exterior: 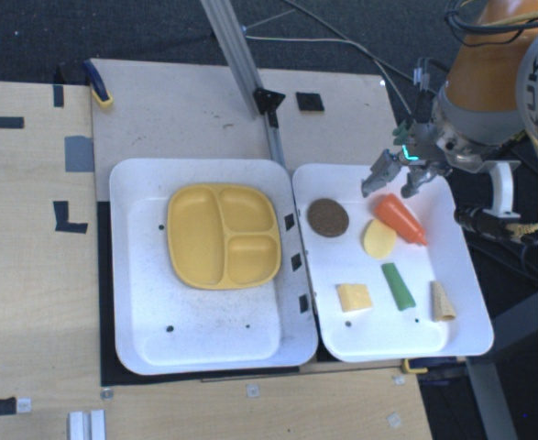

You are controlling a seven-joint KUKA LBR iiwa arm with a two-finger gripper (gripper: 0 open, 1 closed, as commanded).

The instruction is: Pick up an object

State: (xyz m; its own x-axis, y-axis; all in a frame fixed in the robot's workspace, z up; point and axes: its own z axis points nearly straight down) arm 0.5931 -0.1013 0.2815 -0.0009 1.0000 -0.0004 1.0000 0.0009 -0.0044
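Observation:
The right bin (461,273) holds several toy foods: a brown round patty (327,217), an orange carrot (400,218), a pale yellow piece (378,239), a green stick (398,286), a yellow cheese cube (354,297) and a tan cone (444,302). My gripper (398,181) hangs open over the bin's far side, just above the carrot's upper end. One finger (376,178) sits left of the carrot and the other right of it. Nothing is between them.
The left bin (140,282) holds a yellow divided plate (224,235). A slanted metal pole (241,53) rises behind the bins. Cables run across the dark floor at the back. The arm's orange band (488,53) is at the upper right.

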